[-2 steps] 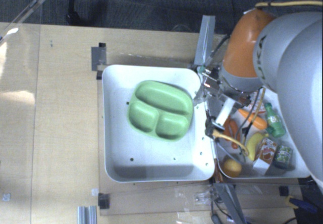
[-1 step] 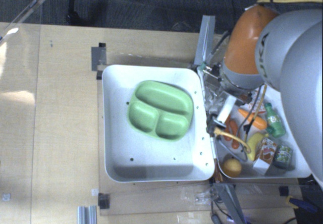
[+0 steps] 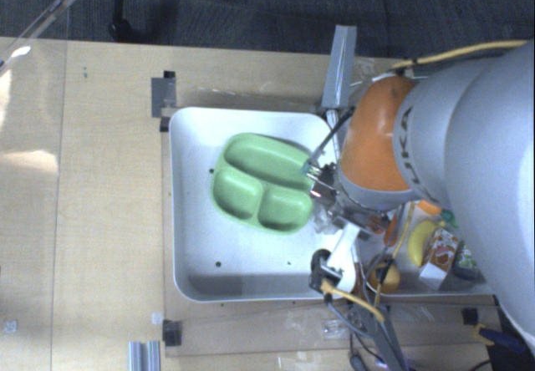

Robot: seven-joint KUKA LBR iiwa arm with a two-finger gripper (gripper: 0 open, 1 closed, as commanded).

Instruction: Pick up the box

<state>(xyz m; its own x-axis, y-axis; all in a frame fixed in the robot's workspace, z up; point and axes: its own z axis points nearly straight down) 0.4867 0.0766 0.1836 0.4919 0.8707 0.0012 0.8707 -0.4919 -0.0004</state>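
The box [image 3: 440, 258], a small carton with a colourful print, stands in the right bin [image 3: 468, 282] and is mostly hidden under my arm. My gripper [image 3: 321, 185] hangs over the wall between the two bins, at the right edge of a green divided plate [image 3: 259, 184]. It is well to the left of the box. The wrist with its orange band [image 3: 378, 144] covers most of the gripper from above.
The green plate lies in the middle of the left bin [image 3: 194, 219]. Beside the box in the right bin are a yellow banana-like thing [image 3: 418, 241], an orange piece [image 3: 426, 209] and a small yellow-brown thing [image 3: 389, 277]. The big grey arm covers the rest of that bin.
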